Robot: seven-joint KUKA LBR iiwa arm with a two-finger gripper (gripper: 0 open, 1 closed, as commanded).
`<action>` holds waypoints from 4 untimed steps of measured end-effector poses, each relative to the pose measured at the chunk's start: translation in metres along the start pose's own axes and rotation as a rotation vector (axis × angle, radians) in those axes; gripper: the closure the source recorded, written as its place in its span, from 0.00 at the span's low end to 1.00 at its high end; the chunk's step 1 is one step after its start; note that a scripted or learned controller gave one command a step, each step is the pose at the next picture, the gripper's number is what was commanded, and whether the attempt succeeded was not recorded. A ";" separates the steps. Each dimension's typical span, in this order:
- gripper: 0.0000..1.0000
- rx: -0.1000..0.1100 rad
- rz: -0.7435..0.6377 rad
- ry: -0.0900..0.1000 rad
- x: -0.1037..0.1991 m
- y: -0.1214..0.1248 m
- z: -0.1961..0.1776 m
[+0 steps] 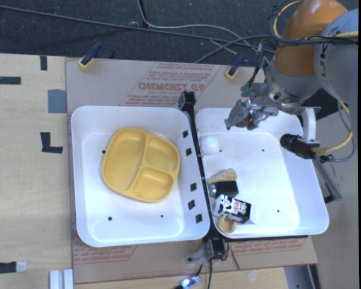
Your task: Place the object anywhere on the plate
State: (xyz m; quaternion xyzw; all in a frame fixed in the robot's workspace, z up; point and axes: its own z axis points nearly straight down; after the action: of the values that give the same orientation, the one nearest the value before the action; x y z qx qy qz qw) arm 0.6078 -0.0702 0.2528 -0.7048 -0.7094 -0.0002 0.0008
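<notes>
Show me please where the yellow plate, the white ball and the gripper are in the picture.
yellow plate (141, 163): camera view, middle of the plate, where its dividers meet.
white ball (210, 143): camera view, centre of the ball.
gripper (242, 118): camera view, between its fingertips, over the right bin's far edge.

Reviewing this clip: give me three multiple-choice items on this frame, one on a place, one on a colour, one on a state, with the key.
1. Where does the plate lie?
A. left bin
B. right bin
C. on the cardboard outside the bins

2. What colour is the plate?
A. red
B. blue
C. yellow

3. What lies on the plate?
A. nothing
B. the white ball
C. the black-and-white packet

Key: 1 A, it sits in the left bin. 2 C, it is plainly yellow. 3 A, its compartments are bare; the white ball and black-and-white packet lie in the right bin.
</notes>
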 end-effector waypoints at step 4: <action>1.00 0.001 0.000 -0.001 0.215 0.033 0.034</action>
State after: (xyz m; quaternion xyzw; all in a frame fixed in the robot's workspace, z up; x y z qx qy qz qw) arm 0.6391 0.1446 0.2193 -0.7048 -0.7094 0.0005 0.0008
